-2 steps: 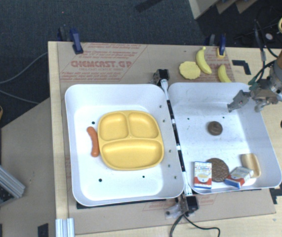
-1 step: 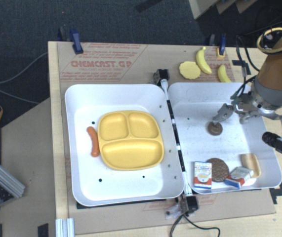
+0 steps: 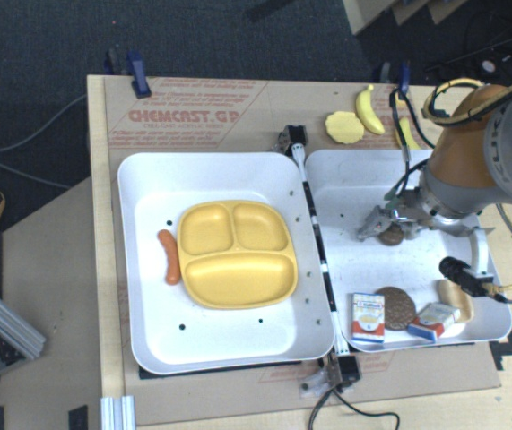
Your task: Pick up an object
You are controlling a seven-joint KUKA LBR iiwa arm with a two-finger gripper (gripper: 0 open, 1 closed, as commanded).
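Observation:
My gripper (image 3: 388,226) is low in the right bin (image 3: 345,186), near its middle, and it is open. Its grey fingers (image 3: 368,229) stand apart on either side of a small brown lump (image 3: 392,236) that lies on the bin floor. The lump is partly hidden under the gripper. Along the front wall of that bin lie a small carton (image 3: 368,317), a round brown patty (image 3: 399,305), a blue and red packet (image 3: 429,322) and a tan piece (image 3: 458,299).
The left bin (image 3: 148,195) holds a yellow divided plate (image 3: 236,253) with an orange sausage (image 3: 170,256) beside its left edge. On the bench behind the right bin lie a banana (image 3: 370,111) and a yellow lump (image 3: 344,127).

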